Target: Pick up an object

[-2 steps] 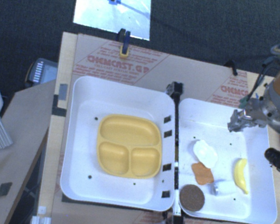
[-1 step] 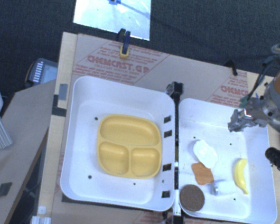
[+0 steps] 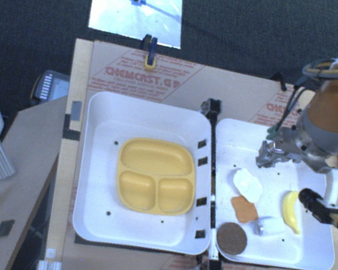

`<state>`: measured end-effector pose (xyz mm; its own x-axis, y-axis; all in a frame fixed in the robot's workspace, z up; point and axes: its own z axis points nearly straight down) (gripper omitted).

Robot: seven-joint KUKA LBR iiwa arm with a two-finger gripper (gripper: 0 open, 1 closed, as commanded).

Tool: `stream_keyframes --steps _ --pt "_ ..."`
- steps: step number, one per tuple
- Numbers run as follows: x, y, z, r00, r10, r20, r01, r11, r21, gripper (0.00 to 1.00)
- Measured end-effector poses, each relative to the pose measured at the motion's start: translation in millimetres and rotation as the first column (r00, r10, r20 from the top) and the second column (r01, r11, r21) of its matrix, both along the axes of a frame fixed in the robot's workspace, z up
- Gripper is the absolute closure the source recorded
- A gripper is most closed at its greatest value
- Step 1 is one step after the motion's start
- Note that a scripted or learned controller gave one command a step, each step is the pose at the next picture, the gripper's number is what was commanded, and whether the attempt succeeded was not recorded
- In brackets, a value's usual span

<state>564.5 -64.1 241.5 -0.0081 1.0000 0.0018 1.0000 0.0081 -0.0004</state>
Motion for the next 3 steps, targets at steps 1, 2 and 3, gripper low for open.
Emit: stream_keyframes --steps 1,2,3 --pt "-16 60 -9 1.000 0.001 0.000 -0.001 1.000 0.000 1.00" --pt "-38 113 -4 1.000 0.003 0.000 -0.003 1.000 0.001 1.00" --pt "-48 169 -21 1.000 0.002 -0.001 -0.002 1.000 0.001 1.00"
